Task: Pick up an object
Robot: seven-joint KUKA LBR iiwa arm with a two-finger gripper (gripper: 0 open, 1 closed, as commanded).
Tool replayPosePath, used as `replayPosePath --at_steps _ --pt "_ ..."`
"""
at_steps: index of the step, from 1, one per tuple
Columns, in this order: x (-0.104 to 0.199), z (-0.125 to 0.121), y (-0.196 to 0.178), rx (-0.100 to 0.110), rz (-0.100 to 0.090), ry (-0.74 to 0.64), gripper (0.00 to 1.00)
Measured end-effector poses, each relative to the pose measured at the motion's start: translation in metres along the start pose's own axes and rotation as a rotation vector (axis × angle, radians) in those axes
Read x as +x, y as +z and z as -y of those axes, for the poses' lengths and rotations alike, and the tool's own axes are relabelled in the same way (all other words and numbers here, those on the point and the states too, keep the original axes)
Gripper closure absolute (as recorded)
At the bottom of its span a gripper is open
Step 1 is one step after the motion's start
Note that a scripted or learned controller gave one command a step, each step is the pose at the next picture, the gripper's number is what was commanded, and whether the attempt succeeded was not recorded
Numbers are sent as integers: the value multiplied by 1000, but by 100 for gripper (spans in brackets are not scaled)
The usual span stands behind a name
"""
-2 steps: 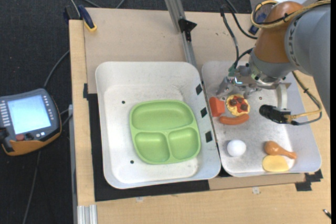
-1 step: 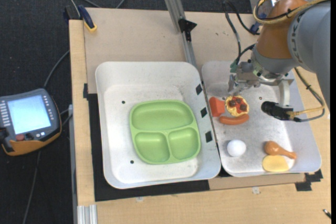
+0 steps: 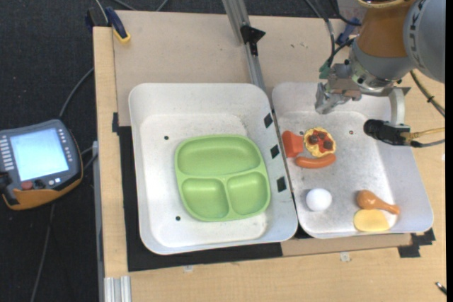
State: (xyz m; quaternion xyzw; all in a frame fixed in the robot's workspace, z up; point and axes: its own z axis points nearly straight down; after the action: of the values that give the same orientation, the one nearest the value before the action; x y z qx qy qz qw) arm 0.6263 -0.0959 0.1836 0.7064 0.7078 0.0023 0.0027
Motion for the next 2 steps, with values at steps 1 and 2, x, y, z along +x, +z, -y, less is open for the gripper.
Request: replayPosePath --at_steps 1,2 --pt "-7 1 -48 0 1 2 100" --pt "-7 0 -86 2 0 1 100"
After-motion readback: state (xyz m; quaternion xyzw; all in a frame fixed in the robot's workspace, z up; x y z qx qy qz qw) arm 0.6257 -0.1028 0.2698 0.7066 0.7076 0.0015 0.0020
